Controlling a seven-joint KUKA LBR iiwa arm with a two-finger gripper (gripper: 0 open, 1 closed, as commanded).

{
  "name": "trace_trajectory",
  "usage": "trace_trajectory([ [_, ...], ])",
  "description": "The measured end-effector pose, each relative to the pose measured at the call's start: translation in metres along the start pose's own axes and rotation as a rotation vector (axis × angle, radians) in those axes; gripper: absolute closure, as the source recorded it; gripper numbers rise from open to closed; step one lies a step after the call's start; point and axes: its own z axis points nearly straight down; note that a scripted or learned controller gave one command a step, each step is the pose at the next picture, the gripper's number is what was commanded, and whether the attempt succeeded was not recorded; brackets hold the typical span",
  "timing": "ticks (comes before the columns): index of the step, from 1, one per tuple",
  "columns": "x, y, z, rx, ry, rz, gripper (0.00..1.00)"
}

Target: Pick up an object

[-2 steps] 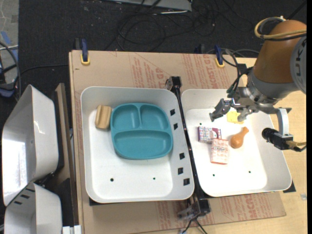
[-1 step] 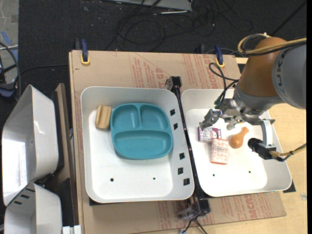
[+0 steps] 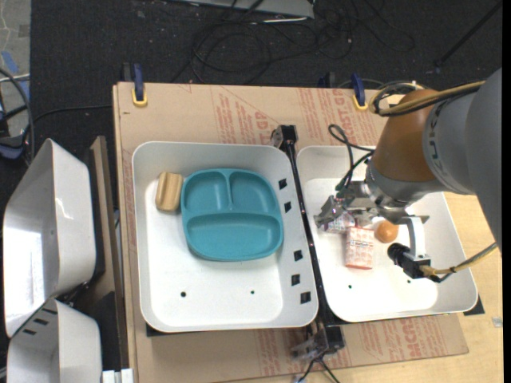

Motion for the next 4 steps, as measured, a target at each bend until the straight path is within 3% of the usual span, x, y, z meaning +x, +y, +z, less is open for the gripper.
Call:
trace_trajectory([
  [1, 0.000, 0.002, -0.014, -0.005, 0.001, 0.002, 1.00],
  [3, -0.010, 0.000, -0.135, -0.005, 0.001, -0.003, 1.00],
  [4, -0.010, 0.001, -0.159, -0.001, 0.002, -0.003, 1.00],
])
